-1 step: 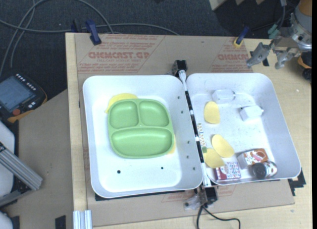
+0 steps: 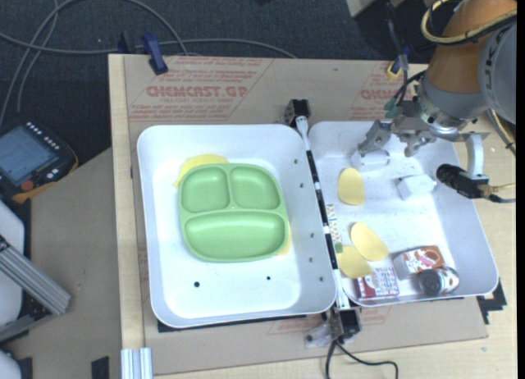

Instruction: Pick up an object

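Camera view has my pincer (image 2: 390, 146) low over the far end of the right bin (image 2: 467, 230), fingers (image 2: 367, 150) spread apart with nothing between them. They point down and toward the bin's inner wall.

My arm (image 2: 472, 41) comes in over the bin's far outer corner. The orange band sits high and the grey wrist bends down to the pincer.

What I could pick all lies in this bin. A white block (image 2: 404, 189) is nearest, toward the bin's middle and clear of my fingers. A yellow chip (image 2: 351, 186) lies apart from it, near the inner wall. Two more chips, one (image 2: 368, 242) overlapping the other (image 2: 353, 263), lie further along that wall toward the near end. At the near end a carton (image 2: 378, 283), a pouch (image 2: 418, 260) and a dark can (image 2: 431, 281) crowd together against the rim. Their labels are too small for me to read.

The bin's middle and its outer side are bare white floor.

Beyond the inner wall is the left bin (image 2: 156, 205), with a green plate (image 2: 233, 211) on a yellow sheet (image 2: 199, 162).

Both bins rest on a board (image 2: 197, 89) printed in red with CHEMCAST GP. The print shows past the left bin's far rim, and part of it shows again past the right bin's far rim.
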